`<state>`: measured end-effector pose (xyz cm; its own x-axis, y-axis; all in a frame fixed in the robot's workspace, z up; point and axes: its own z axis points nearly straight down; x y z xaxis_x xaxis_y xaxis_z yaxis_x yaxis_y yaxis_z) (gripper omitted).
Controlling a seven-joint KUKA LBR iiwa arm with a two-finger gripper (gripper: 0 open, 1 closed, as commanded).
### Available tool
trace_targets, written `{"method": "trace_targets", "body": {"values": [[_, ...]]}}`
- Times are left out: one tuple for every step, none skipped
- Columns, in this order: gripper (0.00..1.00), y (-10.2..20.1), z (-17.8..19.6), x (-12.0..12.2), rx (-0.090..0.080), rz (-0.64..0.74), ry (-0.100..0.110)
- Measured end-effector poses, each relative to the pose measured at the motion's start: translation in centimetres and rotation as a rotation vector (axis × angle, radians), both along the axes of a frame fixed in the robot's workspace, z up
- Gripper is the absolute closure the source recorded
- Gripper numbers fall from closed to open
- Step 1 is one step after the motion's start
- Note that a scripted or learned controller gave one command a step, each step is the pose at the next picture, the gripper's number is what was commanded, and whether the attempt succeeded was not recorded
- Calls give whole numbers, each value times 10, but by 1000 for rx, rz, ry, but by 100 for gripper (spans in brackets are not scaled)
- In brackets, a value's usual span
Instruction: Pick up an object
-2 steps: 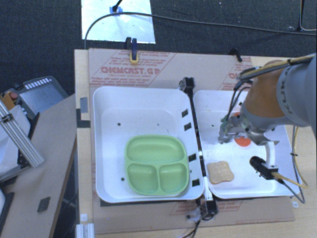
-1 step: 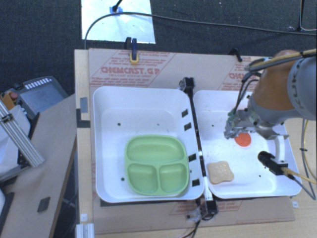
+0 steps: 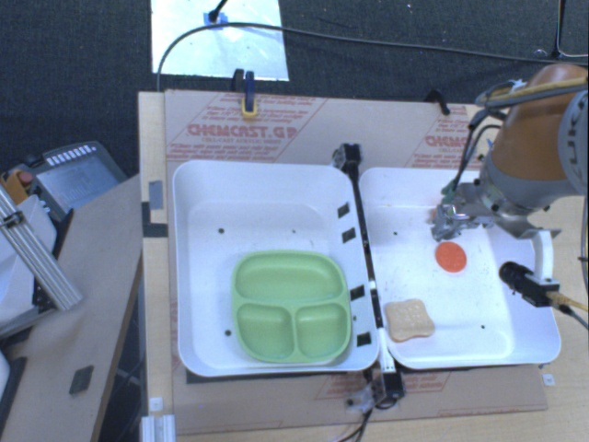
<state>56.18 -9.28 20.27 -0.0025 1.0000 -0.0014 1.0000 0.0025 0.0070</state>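
A flat orange-red disc (image 3: 451,258) lies in the middle of the right bin (image 3: 405,196). A tan slice of toast (image 3: 409,319) rests near that bin's front left corner. My gripper (image 3: 448,226) hangs just above and behind the disc, its metal tips pointing down close to the disc's far edge. Nothing shows between the tips. The grey arm with its orange band comes in from the right above the bin.
The left bin (image 3: 212,201) holds a green three-compartment plate (image 3: 292,306) at its front right. A black clip rail (image 3: 359,238) runs between the two bins. A grey bench with a metal rail stands at far left.
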Motion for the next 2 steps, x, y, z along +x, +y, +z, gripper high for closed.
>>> {"method": "trace_targets", "body": {"values": [[100, -2, 43, -1, 1, 1, 1], [100, 43, 32, -7, 2, 5, 6]]}}
